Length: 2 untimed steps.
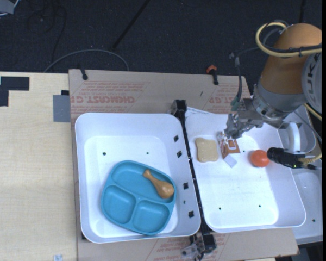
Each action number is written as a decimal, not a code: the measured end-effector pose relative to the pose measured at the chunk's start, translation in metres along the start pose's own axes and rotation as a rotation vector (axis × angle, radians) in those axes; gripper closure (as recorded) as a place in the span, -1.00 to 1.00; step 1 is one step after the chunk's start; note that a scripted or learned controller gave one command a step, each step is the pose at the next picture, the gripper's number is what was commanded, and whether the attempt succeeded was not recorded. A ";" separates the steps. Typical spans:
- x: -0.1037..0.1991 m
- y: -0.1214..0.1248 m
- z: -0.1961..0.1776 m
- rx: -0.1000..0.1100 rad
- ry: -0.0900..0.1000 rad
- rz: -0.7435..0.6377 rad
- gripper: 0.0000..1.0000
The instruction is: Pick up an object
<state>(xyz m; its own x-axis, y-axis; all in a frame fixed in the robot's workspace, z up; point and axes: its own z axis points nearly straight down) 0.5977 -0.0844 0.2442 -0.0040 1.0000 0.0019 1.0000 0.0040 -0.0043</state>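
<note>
My gripper [229,138] hangs low over the back of the right bin [244,211], its tips down on a small orange-and-white packet [230,148]. A tan slice of bread [207,150] lies just left of the packet. An orange ball [258,158] rests to the right of it. The left bin [92,135] holds a blue divided plate [125,203] with a tan chicken drumstick [159,184] lying across its upper right compartment.
A black divider [186,162] runs between the two bins. Brown cardboard [141,91] lies under and behind them, and the pale bench top [27,173] stretches to the left. The front half of the right bin is bare white floor.
</note>
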 end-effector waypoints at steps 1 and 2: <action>0.042 -0.023 0.013 0.002 0.000 0.001 1.00; 0.085 -0.039 0.024 0.002 0.000 0.001 1.00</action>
<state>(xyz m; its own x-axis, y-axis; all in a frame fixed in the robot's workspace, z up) 0.5582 0.0004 0.2208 -0.0030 1.0000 0.0016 1.0000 0.0030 -0.0066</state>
